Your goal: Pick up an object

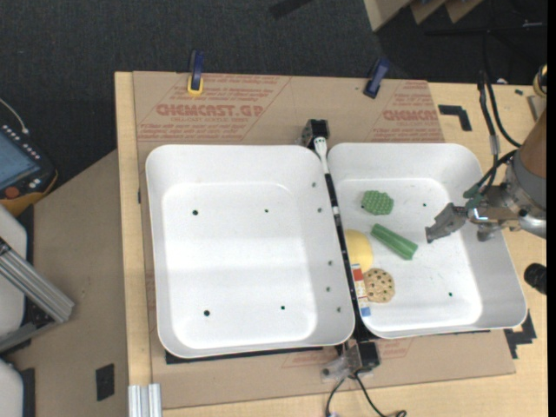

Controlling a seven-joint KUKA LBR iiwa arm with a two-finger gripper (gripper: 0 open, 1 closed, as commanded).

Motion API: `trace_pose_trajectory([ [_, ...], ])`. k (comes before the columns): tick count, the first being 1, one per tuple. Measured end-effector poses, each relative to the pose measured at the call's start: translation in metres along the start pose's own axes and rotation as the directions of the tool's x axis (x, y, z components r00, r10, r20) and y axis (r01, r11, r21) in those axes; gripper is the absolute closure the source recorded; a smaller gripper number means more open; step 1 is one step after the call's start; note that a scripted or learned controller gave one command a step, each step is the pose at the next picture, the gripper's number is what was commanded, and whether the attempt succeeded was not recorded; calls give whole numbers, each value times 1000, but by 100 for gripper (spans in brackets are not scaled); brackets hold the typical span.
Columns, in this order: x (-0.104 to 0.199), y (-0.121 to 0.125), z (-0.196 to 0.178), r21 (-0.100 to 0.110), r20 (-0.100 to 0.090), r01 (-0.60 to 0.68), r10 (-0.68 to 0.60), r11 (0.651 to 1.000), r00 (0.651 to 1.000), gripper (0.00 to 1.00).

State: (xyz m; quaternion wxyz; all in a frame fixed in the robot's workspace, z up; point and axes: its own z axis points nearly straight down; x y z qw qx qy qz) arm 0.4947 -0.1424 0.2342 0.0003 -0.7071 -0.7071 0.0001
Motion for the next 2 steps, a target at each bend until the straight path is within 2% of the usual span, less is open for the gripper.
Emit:
trace_pose_trajectory([
  [1, 1, -15, -106, -14, 4, 2, -2, 1000, 1000, 0],
  [2, 2, -14, -110, -7, 3, 1, -1, 1000, 1000, 100],
])
